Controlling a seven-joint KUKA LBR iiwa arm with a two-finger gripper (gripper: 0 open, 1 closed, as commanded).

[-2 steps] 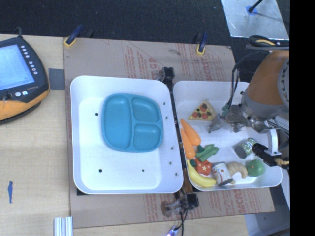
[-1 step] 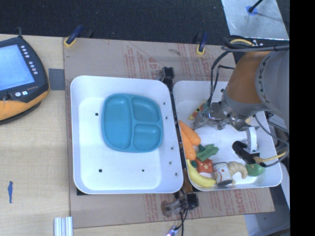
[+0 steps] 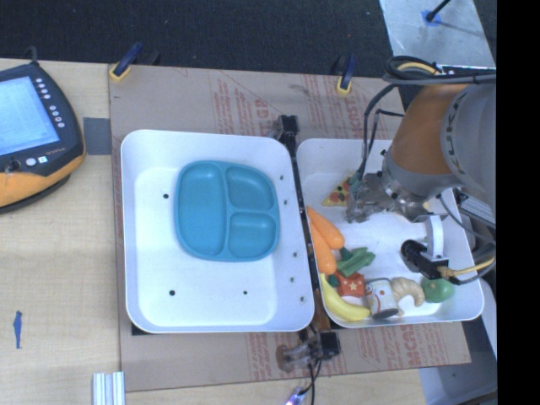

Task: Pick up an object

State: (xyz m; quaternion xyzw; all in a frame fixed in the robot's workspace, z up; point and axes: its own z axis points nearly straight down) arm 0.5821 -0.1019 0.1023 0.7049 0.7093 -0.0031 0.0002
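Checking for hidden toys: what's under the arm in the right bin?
A pizza-slice toy peeks out beside the hand. The arm covers the right bin's far corner, so anything there is hidden.

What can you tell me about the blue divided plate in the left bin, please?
The blue divided plate is a rounded-square tray, seemingly matte plastic, with three compartments: one long one on its left, two smaller ones on its right. It lies flat and upright near the middle of the left white bin, slightly rotated, with nothing in it.
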